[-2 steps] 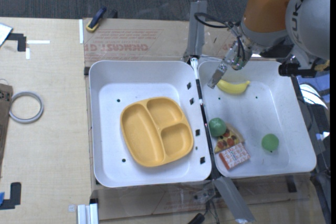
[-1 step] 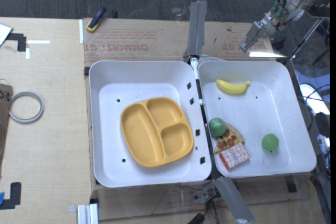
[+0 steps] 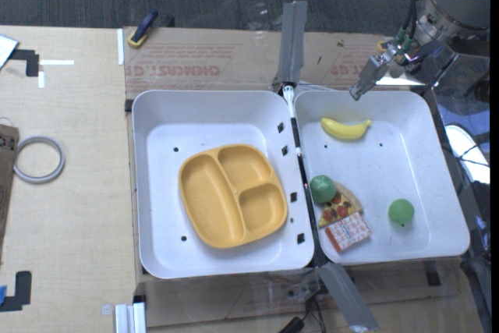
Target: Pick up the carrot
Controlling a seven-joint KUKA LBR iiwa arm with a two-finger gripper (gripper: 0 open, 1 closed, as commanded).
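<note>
My gripper [image 3: 362,87] hangs over the far rim of the right bin [image 3: 437,168], just above and to the right of a yellow banana [image 3: 345,128]. Nothing shows in its grasp. Lower in the same bin, by the left wall, a green round vegetable [image 3: 323,187] rests against a pizza slice [image 3: 341,206]. A red-and-white checked box [image 3: 348,232] lies just below the slice. A green ball-like fruit [image 3: 401,211] sits apart at the lower right.
The left bin [image 3: 156,168] holds a yellow divided plate [image 3: 232,195]. A grey divider post [image 3: 293,43] rises between the bins at the far side. A tape roll [image 3: 37,158] lies on the wooden bench at the left.
</note>
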